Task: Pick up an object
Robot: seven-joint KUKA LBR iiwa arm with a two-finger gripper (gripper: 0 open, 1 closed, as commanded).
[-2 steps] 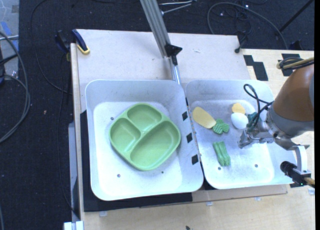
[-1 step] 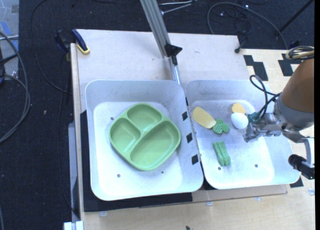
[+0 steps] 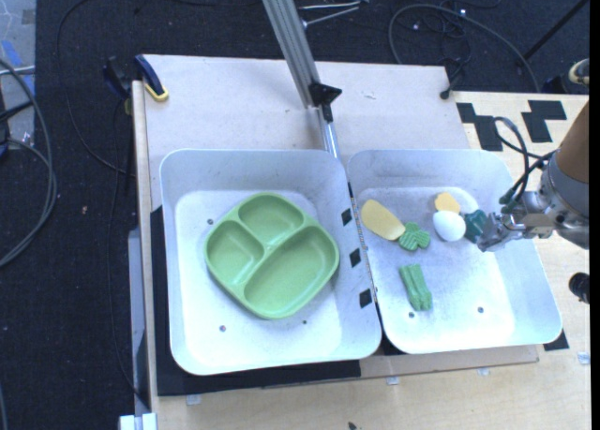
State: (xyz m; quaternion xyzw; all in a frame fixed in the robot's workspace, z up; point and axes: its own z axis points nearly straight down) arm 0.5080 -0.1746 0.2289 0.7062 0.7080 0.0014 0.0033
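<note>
- Camera view: a matte green three-compartment plastic plate sits mid-left white bin.
- Right white bin: smooth white egg, yellow oval piece, ridged green strip.
- The arm's jaws sit just right of the egg, near that bin's right edge; open or closed, I cannot tell.

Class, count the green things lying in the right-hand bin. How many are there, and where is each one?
2. A small leafy green piece lies mid-bin, beside the yellow oval piece. A longer ridged green piece lies nearer the front edge. The end effector may hide something at the bin's right.
</note>
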